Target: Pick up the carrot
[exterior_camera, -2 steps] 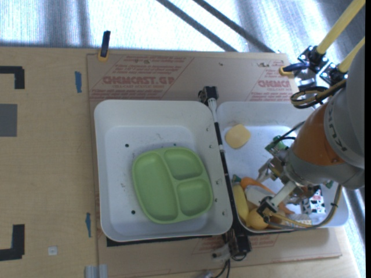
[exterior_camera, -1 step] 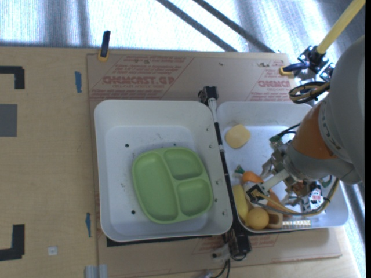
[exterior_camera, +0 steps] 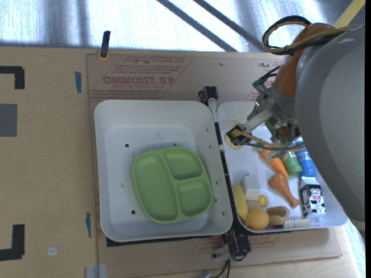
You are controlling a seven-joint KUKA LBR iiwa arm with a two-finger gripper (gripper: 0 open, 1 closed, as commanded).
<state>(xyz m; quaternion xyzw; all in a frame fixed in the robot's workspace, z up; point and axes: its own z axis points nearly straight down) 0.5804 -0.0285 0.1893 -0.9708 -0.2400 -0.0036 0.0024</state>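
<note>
Gripper [exterior_camera: 278, 131] hangs low over the upper part of the right bin [exterior_camera: 246, 162], just above the carrot; the wrist and cabling hide its tips, so I cannot tell whether it is spread or pressed together, and nothing is visibly held.

The carrot [exterior_camera: 279, 165] lies on the bin floor right of the frame's centre, a short orange taper with its narrow end toward the upper left and a green top [exterior_camera: 292, 165] at its lower right. It looks like a small plastic toy: light, stiff and smooth, so probably a little slippery and apt to roll or squirt out of a pinch near the tip. The best hold seems to be across the thick part of the body, just short of the green top, squeezing across its width.

Touching or just beside the top is a blue bottle [exterior_camera: 307, 167]. Just below lies an orange pear-shaped toy [exterior_camera: 282, 186], close enough to be nudged. Further down sit a cow-print carton [exterior_camera: 313, 200], a white block [exterior_camera: 251, 184], a banana [exterior_camera: 239, 199], a lemon [exterior_camera: 258, 219] and a brown piece [exterior_camera: 277, 214]. Of the 2 bins, the left bin [exterior_camera: 105, 155] holds a green divided plate [exterior_camera: 171, 184], well apart.
</note>
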